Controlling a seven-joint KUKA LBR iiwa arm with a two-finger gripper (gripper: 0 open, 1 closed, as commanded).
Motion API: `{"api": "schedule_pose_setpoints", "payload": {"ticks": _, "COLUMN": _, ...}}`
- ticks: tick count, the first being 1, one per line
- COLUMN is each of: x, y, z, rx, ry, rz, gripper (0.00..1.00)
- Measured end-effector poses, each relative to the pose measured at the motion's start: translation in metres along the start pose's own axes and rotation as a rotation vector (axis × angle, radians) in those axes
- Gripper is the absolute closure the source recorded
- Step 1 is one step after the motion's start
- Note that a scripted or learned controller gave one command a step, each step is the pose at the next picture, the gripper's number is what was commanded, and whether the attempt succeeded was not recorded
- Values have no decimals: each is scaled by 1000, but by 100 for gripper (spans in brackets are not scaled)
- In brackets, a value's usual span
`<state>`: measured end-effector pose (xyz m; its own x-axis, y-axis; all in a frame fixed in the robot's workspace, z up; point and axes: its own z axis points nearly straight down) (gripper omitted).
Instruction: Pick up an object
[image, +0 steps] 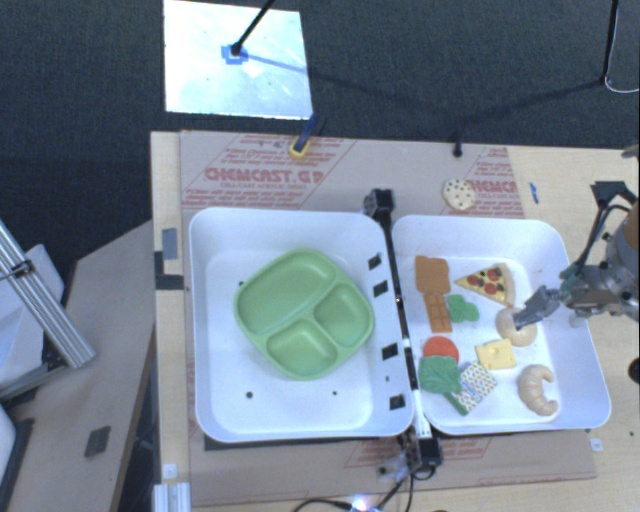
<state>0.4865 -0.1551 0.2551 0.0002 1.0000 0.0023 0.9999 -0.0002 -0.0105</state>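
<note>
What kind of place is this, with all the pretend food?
Probably a robot lab, not a kitchen. A robot arm's gripper reaches over a white bin of toy food, like a pizza slice and a croissant. The other bin holds a green divided plate.

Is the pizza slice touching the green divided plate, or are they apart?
Apart. The camera view shows the pizza slice in the right bin and the green plate in the left bin, with the divider between them.

A divided plate (303, 314) lies in the left bin (215, 400); toy foods (480, 340) crowd the right bin (580, 400).
</note>
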Motion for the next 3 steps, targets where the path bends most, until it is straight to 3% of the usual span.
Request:
{"api": "schedule_pose_setpoints", "payload": {"ticks": 1, "x": 1, "y": 2, "z": -6, "rx": -13, "ry": -3, "rz": -4, "gripper": 0}}
{"api": "schedule_pose_setpoints", "payload": {"ticks": 3, "x": -1, "y": 7, "z": 98, "rx": -8, "ry": -1, "rz": -2, "gripper": 0}}
